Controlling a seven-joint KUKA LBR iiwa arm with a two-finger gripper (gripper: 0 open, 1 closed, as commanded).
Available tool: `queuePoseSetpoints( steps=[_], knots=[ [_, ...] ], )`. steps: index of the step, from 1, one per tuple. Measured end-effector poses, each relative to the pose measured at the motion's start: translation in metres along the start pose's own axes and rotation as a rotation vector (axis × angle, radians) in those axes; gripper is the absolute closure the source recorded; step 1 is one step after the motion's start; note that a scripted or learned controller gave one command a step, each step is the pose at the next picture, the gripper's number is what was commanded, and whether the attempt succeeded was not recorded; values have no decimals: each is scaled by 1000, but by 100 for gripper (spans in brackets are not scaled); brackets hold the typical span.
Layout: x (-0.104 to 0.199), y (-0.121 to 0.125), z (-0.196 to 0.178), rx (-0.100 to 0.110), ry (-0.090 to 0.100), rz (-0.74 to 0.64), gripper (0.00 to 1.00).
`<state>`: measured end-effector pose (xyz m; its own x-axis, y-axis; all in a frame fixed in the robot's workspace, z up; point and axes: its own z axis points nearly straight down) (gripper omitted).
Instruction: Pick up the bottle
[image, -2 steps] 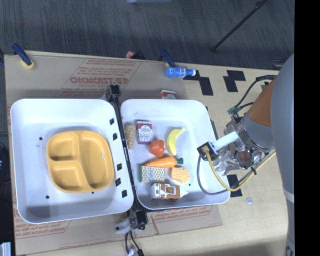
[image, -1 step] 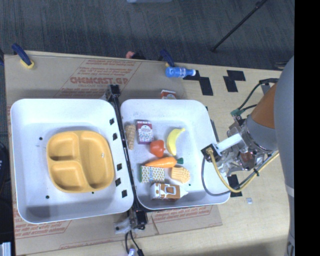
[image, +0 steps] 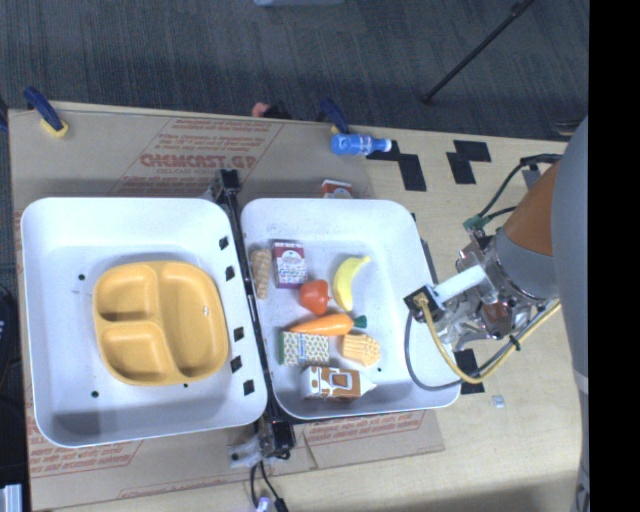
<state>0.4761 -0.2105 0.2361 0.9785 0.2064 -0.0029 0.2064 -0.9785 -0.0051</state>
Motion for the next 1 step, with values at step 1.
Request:
queuePoseSetpoints(
  steps=[1],
  knots=[
    [0,0,-1,-1,0,-1,100]
  ],
)
